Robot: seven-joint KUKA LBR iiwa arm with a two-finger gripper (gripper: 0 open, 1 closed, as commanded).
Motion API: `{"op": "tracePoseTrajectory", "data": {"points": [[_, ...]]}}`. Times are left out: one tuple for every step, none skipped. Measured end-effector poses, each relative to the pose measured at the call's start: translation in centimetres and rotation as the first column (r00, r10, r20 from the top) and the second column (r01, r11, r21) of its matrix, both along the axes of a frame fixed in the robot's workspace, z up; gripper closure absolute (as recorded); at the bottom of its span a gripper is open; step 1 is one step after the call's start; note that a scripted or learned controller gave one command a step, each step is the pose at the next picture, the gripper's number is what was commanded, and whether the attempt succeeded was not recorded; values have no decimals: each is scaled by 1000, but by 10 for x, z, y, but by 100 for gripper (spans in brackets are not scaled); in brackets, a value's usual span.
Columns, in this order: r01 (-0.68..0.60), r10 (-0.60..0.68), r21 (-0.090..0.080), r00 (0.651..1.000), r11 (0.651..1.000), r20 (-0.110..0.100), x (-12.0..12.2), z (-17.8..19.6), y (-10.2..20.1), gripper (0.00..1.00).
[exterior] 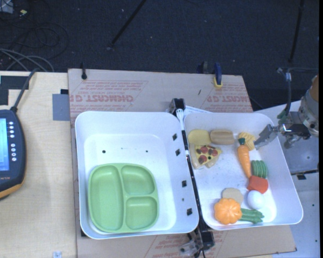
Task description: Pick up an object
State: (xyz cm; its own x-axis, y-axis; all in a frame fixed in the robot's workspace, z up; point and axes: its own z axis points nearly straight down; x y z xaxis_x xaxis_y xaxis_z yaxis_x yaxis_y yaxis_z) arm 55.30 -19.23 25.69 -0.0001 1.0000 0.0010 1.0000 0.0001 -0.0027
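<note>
Approach step, seen from above the surface (48, 90). I have the pincer (268, 133) at the far right rim of the right bin (290, 198), its grey tip slanting down toward the toy food; nothing lies between its fingers, and whether they stand apart or together I cannot tell at this angle.

The candidates for picking all lie in the right bin. Along the far side, from left to right: a pizza slice (206, 155), a bread roll (222, 137) and a small yellow piece (247, 140), the last just beside the pincer tip. A carrot (244, 160) runs nearward from there. At the near side sit an orange pumpkin (227, 210), a white egg (254, 199) and a red piece (258, 184), packed close and touching. The left bin (97, 128) holds a green divided tray (124, 198).

I judge that no grasp has begun. The next move calls for choosing one item, probably the yellow piece or the carrot as the nearest, centring over it, and descending without nudging its neighbours.
</note>
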Motion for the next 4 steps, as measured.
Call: {"op": "tracePoseTrajectory", "data": {"points": [[-2, 2, 4, 1000, 1000, -11, 67, -168, 16, 0], [3, -3, -1, 1000, 1000, -1, 47, -169, 31, 0], [6, -6, 0, 1000, 1000, -1, 47, -159, 29, 100], [-4, 4, 0, 1000, 1000, 7, 35, -70, 75, 100]]}}
